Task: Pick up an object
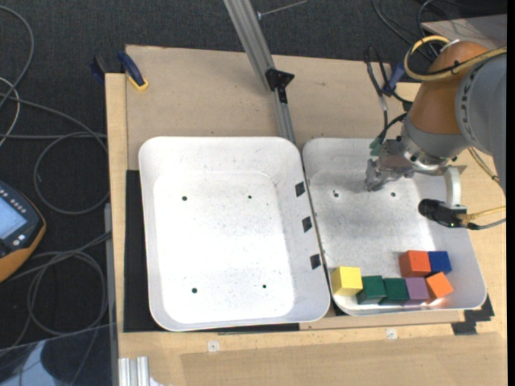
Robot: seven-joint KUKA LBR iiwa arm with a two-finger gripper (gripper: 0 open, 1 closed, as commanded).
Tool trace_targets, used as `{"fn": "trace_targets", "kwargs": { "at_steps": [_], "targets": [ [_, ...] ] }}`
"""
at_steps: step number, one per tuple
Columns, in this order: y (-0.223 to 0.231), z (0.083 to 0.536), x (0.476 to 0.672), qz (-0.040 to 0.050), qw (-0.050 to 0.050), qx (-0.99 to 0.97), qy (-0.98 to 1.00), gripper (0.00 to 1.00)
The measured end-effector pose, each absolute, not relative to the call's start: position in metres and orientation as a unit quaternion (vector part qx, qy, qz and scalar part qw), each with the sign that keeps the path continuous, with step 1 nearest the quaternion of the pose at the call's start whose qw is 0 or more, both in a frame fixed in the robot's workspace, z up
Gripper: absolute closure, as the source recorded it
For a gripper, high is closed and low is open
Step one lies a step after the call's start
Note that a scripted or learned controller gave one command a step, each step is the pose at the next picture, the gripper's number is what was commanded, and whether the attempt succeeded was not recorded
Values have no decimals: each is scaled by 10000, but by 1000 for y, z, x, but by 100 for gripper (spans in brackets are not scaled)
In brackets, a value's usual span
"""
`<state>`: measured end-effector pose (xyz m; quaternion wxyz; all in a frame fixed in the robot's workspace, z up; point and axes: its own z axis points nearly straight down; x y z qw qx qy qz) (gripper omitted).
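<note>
A wooden counter point(209, 79) carries two shallow white plastic bins side by side. The left white bin point(161, 167) holds nothing to pick. In the right white bin point(322, 155), small coloured cubes, probably wood or foam, huddle along its near edge toward the near right corner: a yellow cube point(348, 279), a dark green cube point(372, 288) and a second green cube point(396, 289) beside it, a purple cube point(417, 289), an orange cube point(438, 284), a red-orange cube point(416, 261) and a blue cube point(439, 260). The grey arm with its orange band reaches in from the right, and its end effector point(378, 177) hangs near the far edge of the right bin, well apart from the cubes, gripping nothing; whether it is wide or narrow cannot be told. The cubes look light, rigid and not fragile, with flat faces that should grip well. Because they touch one another, the yellow cube at the end of the row seems easiest to take, pinched across two free opposite faces.
</note>
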<state>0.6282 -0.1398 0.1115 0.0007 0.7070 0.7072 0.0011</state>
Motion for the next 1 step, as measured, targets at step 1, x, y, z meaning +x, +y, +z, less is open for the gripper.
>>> {"fn": "trace_targets", "kwargs": {
  "at_steps": [1],
  "targets": [
    [-136, 169, 621, 22, 29, 7067, 7075, 100]
  ]
}}
